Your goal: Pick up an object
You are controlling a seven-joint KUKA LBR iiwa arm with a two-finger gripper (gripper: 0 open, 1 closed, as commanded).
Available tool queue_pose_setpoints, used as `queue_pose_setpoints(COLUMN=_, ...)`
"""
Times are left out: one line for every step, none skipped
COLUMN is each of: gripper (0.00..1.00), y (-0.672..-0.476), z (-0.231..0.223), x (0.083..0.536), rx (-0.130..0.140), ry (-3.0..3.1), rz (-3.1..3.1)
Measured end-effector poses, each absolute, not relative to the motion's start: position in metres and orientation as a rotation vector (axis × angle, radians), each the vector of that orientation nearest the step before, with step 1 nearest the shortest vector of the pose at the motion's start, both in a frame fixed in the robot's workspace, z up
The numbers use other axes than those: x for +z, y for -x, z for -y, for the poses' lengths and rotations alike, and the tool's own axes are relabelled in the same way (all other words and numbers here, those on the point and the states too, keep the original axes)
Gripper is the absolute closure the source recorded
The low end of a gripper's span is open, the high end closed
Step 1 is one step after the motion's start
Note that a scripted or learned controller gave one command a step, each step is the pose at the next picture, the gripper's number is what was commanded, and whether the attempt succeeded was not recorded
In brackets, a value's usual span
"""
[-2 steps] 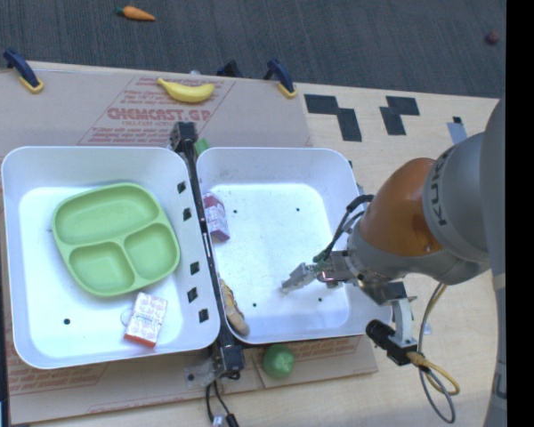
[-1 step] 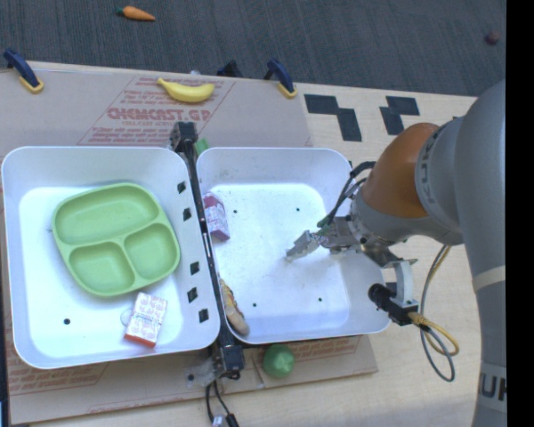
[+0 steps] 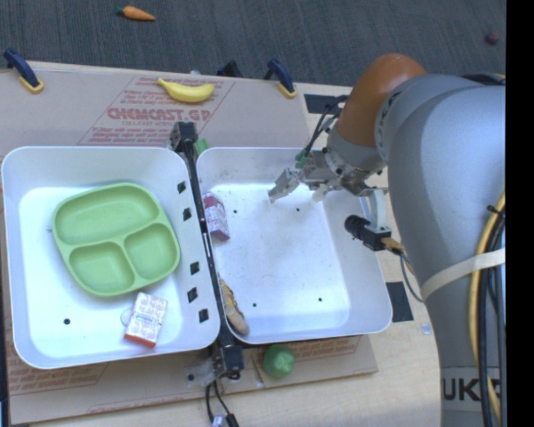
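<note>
Nearest candidate: small pink-and-white wrapped packet [image 3: 215, 215], lying in the right white bin [image 3: 338, 314] against its left wall, at about 9 o'clock within that bin. Long axis roughly 12-to-6 o'clock, parallel to the divider between the bins. Second candidate in the same bin: tan, elongated pastry-like item [image 3: 232, 310], at about 7 o'clock, tucked into the lower-left corner, long axis also near 12-to-6.

Gripper [image 3: 283, 188] positioned over the upper part of the right bin, at about 12 o'clock of its floor. Nothing visible between the fingers; opening width not discernible at this resolution. Packet lies at roughly 8 o'clock from the fingers, near but apart. Pastry-like item lies farther, at about 7 o'clock.

Arm pose: grey body entering from 3 o'clock, orange band [image 3: 374, 96] above the wrist, wrist pitched toward 9 o'clock.

Left white bin [image 3: 13, 238]: green three-compartment plastic tray [image 3: 116, 237] at centre, red-and-white small carton [image 3: 146, 318] at 5 o'clock of the tray, just beside it.

On the worktop: yellow toy banana [image 3: 187, 88] at 12 o'clock, green ball [image 3: 279, 360] at 6 o'clock below the right bin.

Judgement: grasp not yet begun; wall proximity likely to hinder finger placement.
</note>
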State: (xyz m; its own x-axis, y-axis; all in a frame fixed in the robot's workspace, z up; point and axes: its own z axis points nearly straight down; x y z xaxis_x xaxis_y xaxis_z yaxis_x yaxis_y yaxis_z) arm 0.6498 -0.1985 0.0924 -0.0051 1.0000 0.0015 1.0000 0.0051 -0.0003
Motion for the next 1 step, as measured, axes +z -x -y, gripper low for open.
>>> queue_pose_setpoints(gripper=1.0, y=-0.6503, z=0.1979, x=0.1029, rx=0.001, ry=2.206, rz=2.233)
